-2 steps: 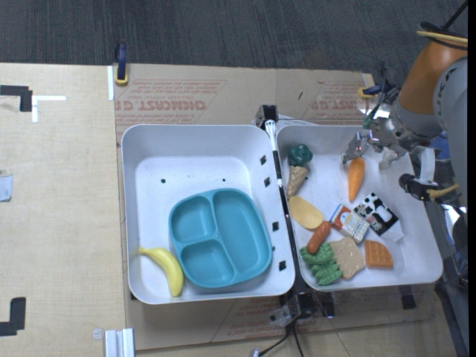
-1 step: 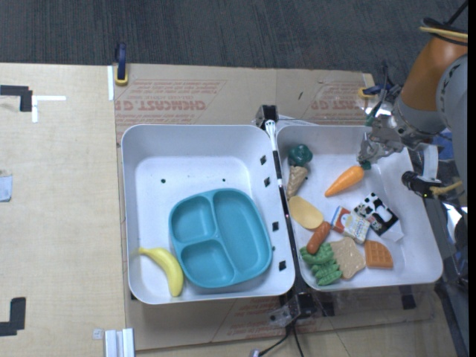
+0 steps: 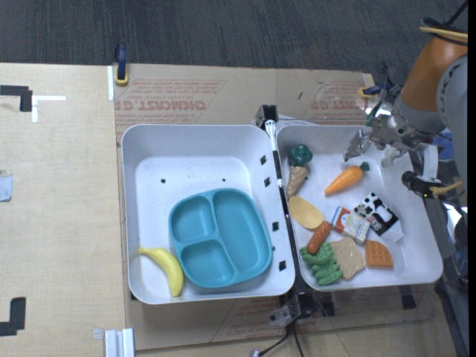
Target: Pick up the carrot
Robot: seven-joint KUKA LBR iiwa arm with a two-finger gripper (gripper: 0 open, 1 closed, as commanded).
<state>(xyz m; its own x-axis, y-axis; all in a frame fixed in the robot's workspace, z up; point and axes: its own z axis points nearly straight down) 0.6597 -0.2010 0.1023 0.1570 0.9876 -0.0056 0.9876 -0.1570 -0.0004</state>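
- Overhead, the gripper [image 3: 375,144] of a grey arm [image 3: 439,73] with an orange band hangs over the back right part of the right bin [image 3: 424,270], its two fingers [image 3: 355,146] spread apart with nothing between them.
- The carrot [image 3: 345,181], orange with a green top, lies on the right bin's floor just in front of the gripper, its leafy end pointing toward the fingers and its tip toward the bin's middle; gripper and carrot are close but not visibly touching.
- Along the right bin's left side sit a toy ice-cream cone [image 3: 298,173] with a dark green scoop near the back wall, and in front of it a pale yellow chip-shaped piece [image 3: 306,213].
- Near the bin's middle, a small red and white carton [image 3: 351,224] lies beside a black and white patterned packet [image 3: 381,214].
- A red sausage [image 3: 318,237] lies at a slant in front of the chip-shaped piece, with green pea pods [image 3: 320,265] toward the front wall.
- A slice of bread [image 3: 347,257] rests beside the pea pods, and an orange waffle-textured wedge [image 3: 378,255] lies to its right.
- The left bin [image 3: 141,169] holds a teal divided plate [image 3: 220,236] with three compartments.
- A yellow banana [image 3: 166,268] lies in the left bin's front left corner, just beside the plate's rim.
- Both bins sit on a sheet of brown cardboard [image 3: 178,99] on the light wooden bench [image 3: 56,222].
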